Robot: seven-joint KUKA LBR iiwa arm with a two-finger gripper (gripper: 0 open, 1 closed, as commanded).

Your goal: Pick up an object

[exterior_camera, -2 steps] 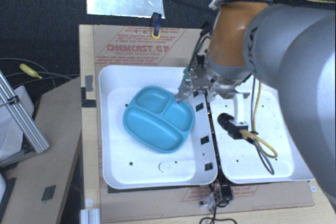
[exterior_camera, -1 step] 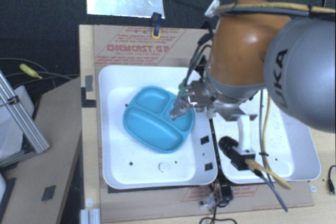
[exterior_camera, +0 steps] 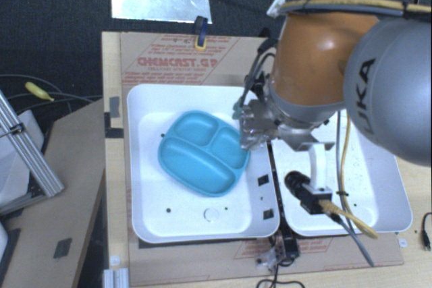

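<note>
Blue plate (exterior_camera: 201, 160) flat mid left bin (exterior_camera: 145, 111), likely light, stiff, slick, best pinched at raised right rim beside gripper (exterior_camera: 251, 135); state of jaws impossible to tell.

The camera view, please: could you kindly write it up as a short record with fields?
left bin: holds a blue divided plate, lying flat
plate compartments: three
right bin: partly covered by the arm
arm: reaches in from the right, above the seam between the bins
pincer: at the plate's right edge; finger state unclear
</note>
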